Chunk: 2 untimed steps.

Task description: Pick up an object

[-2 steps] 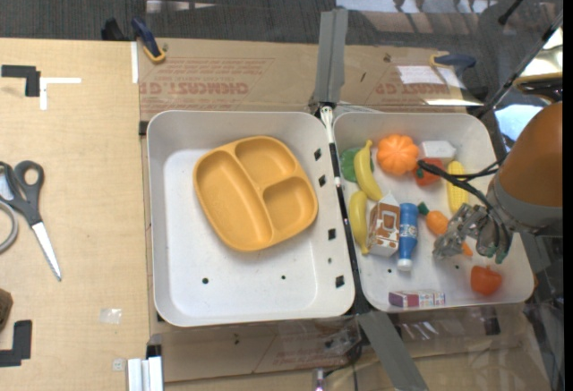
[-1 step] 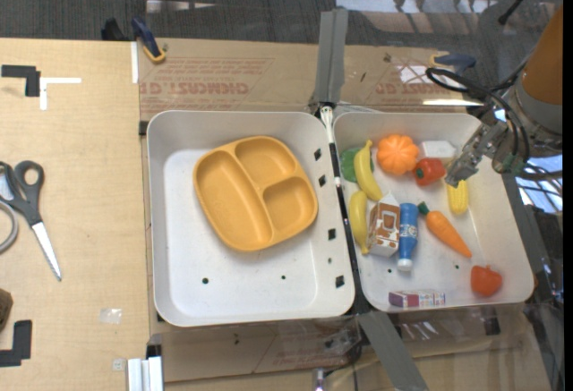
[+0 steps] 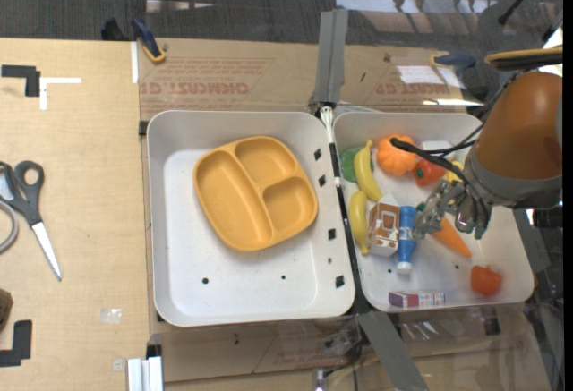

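The right bin (image 3: 510, 277) holds a jumble of play food. Two yellow bananas (image 3: 361, 170) lie along its left side, next to a brown and white carton (image 3: 384, 229) and a blue and white tube (image 3: 406, 237). An orange pumpkin (image 3: 397, 155) sits at the back with a red piece (image 3: 428, 171) beside it. An orange carrot (image 3: 452, 240) lies mid-bin, a red-orange fruit (image 3: 485, 280) at the front right, and a small pink box (image 3: 416, 298) at the front. My gripper (image 3: 440, 208) hangs low over the carrot and the tube, fingers pointing down-left with nothing visibly between them.
The left bin (image 3: 170, 228) carries a yellow divided plate (image 3: 256, 191). Scissors (image 3: 32, 210) lie on the wooden bench at far left. The arm's orange band (image 3: 528, 125) overhangs the right bin's back right corner.
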Motion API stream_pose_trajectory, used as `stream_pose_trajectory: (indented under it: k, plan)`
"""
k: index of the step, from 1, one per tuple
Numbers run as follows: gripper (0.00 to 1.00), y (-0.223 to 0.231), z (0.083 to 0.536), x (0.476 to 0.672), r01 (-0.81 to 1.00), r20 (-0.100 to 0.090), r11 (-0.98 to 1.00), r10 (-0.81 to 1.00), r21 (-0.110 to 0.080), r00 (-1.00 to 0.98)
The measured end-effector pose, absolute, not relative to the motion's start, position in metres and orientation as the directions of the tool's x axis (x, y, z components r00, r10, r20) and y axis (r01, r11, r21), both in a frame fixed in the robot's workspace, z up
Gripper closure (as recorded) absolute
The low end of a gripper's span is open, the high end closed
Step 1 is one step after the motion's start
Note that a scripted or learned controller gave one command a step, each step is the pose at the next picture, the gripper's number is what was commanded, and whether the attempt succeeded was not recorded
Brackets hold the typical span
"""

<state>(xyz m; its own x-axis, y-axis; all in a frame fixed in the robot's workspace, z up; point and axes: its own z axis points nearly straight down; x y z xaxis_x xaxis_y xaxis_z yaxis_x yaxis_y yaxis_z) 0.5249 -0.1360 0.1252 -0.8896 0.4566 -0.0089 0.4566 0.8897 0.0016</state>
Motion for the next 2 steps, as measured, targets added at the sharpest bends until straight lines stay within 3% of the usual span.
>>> stream_pose_trajectory:
  k: [1, 2]
  plan:
    - [1.0, -0.065, 0.233, 0.521, 0.596, -0.003, 0.803, 0.596, 0.001, -0.803]
    - [1.0, -0.001, 0.245, 0.564, 0.556, -0.001, 0.831, 0.556, 0.0, -0.831]
